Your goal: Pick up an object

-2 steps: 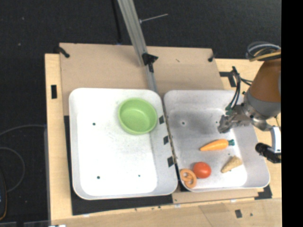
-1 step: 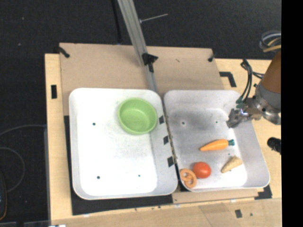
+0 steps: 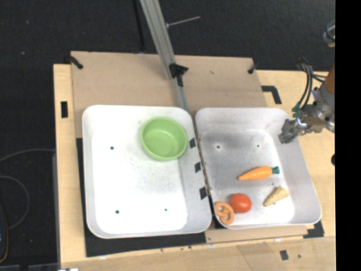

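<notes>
Green bowl (image 3: 164, 139) sits alone in the left bin (image 3: 101, 168), well left of the carrot (image 3: 258, 173), prob just parked out of the way. Right bin (image 3: 225, 129) has a tomato (image 3: 241, 202) and an orange slice (image 3: 224, 212) below-left of the carrot and a pale wedge (image 3: 276, 196) just below-right, all bunched toward the near edge. Gripper (image 3: 289, 130) hangs up-right of the carrot over the bin's far corner w/ nothing in it, can't tell how wide it's open tbh; carrot looks like the closest grab imo.
</notes>
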Motion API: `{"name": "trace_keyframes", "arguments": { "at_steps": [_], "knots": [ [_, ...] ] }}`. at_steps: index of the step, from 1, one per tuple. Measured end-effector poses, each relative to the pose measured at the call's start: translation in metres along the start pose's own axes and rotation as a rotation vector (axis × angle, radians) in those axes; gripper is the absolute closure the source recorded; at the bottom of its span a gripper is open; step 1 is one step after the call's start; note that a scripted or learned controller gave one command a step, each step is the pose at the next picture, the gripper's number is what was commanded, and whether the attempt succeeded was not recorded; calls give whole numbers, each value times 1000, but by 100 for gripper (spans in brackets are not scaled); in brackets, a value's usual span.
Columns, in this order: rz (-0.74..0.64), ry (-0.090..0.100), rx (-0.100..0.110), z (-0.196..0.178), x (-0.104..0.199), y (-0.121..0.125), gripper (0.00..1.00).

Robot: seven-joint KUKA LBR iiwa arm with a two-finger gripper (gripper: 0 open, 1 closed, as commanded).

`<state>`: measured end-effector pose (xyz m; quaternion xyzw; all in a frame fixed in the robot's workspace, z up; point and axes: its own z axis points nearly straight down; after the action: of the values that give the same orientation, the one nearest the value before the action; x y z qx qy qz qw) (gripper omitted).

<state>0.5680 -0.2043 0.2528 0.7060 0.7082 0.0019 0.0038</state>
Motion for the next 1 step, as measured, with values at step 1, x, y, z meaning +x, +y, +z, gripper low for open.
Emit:
{"name": "trace_keyframes", "arguments": {
  "at_steps": [1],
  "knots": [
    [-3,2,7,11,52,1,100]
  ]
}}
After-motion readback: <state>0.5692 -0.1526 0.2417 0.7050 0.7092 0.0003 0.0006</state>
